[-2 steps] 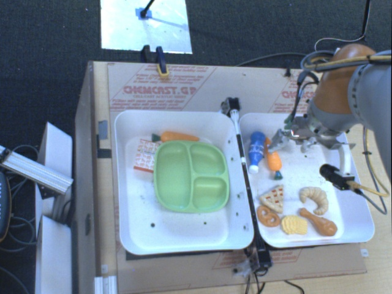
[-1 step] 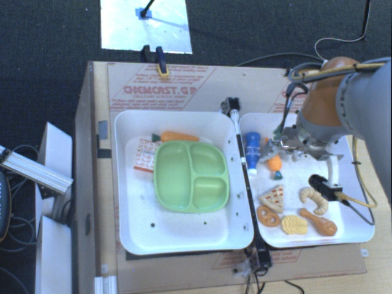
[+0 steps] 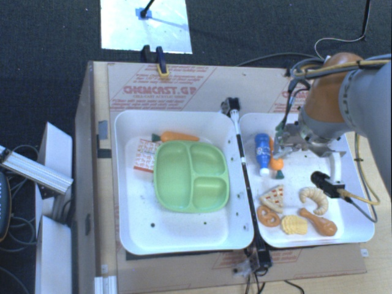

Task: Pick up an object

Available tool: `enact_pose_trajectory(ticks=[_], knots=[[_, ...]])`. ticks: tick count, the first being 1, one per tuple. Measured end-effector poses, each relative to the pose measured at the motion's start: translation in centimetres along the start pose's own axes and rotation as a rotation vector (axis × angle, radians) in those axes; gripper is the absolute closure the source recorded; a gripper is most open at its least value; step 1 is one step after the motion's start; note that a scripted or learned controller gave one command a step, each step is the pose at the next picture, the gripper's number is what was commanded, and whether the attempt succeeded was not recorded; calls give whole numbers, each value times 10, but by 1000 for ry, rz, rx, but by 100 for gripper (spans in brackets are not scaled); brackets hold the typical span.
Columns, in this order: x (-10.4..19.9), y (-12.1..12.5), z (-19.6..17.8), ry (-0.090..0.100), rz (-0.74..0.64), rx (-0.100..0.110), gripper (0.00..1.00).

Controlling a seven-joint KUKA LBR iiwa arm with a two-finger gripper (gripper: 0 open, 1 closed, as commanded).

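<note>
While the gripper (image 3: 280, 154), whose grip I cannot tell, hangs over the carrot (image 3: 277, 164) beside the bottle (image 3: 263, 151), the approach seems underway, calling for a descent and pinch.

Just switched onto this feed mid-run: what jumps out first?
The light green divided plate fills much of the left bin, with an orange carrot at its far edge. In the right bin, the gripper hangs beside a blue bottle, with toy foods near the front.
</note>
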State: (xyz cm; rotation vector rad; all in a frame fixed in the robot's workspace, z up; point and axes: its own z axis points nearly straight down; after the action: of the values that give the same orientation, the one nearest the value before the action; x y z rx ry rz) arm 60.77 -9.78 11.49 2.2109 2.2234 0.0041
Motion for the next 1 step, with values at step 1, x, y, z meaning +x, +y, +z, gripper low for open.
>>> enact_pose_trajectory(ticks=[1], knots=[[0, -1, 1, 0, 0, 2, 0]])
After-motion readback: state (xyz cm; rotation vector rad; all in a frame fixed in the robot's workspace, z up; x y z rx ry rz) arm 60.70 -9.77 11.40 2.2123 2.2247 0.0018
